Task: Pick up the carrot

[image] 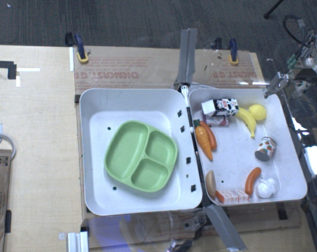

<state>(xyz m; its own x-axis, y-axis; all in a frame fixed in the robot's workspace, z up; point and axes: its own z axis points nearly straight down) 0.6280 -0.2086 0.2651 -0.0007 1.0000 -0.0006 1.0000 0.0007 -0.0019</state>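
1. Spanning the bench side by side are two bins; the left bin [90, 156] bears a green divided plate [141, 156]; the right bin [290, 159] bears the clutter.
2. The gripper [278, 83] hangs at the right bin's two o'clock corner, about over the rim, well apart from the carrot; whether it is wide or narrow I cannot tell.
3. The carrot [203, 143] lies at nine o'clock in the right bin, just beside the left wall; its green top points to twelve, its tip to six; a reddish piece [212, 139] touches its three o'clock side.
4. A milk carton [220, 107] sits near the carrot's one o'clock; a banana [247, 119] lies at two o'clock, apart.
5. Judging from this, nothing of the task is done; the reach across, the descent, the grasp and the lift are all left; the touching neighbour may crowd the grasp.
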